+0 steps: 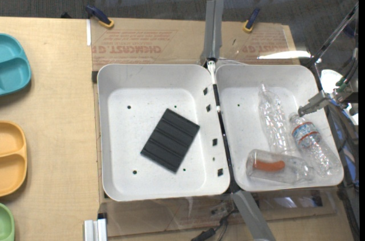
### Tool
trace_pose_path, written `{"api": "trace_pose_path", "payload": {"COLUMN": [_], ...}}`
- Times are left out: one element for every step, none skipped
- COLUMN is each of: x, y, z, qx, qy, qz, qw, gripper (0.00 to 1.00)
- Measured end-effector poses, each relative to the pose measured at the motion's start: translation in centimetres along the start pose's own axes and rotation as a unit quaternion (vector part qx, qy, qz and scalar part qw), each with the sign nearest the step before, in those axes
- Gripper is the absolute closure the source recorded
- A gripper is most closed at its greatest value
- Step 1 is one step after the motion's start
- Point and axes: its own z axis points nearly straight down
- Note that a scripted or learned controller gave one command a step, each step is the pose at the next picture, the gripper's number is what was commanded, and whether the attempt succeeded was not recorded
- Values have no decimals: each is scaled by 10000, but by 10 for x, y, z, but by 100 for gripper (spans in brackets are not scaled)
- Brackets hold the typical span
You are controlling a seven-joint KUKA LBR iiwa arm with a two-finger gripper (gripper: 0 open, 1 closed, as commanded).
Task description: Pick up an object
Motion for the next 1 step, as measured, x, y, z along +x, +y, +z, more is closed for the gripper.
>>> {"api": "trace_pose_path", "payload": {"x": [61], "y": [27], "z": [53], "qx": [11], "qy": [1], "qz": [1633], "qw": [9866], "gripper": [0]}}
